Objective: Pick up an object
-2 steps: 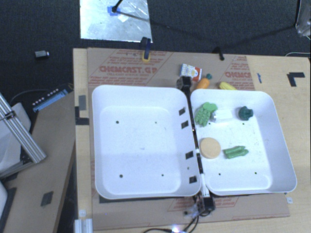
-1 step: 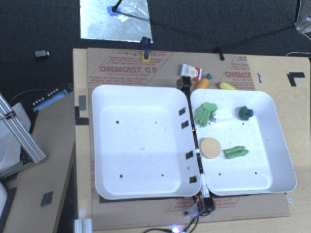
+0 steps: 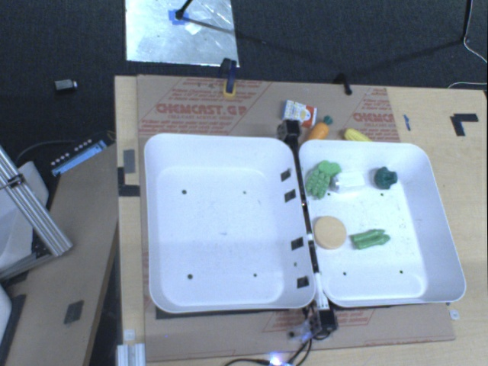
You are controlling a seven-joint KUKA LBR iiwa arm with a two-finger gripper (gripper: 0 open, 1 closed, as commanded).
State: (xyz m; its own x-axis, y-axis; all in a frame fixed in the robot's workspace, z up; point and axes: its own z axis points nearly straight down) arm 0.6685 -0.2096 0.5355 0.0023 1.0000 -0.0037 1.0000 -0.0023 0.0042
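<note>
The fingers' state cannot be told; the tan disc (image 3: 330,232) and green pod (image 3: 370,239) lie apart in the right bin (image 3: 431,277), likely graspable singly.

Dark carpet floor (image 3: 343,21), with a shiny metal sheet (image 3: 179,21) lying flat on it. Tan counter (image 3: 69,227) under a printed cardboard sheet (image 3: 206,105). Aluminium rail (image 3: 34,212) at the left. Black cables (image 3: 366,52) across the floor.

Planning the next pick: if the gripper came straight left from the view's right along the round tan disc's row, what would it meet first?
Probably the long green bumpy toy, lying just right of the round tan disc in the right white bin; height is unclear.
</note>
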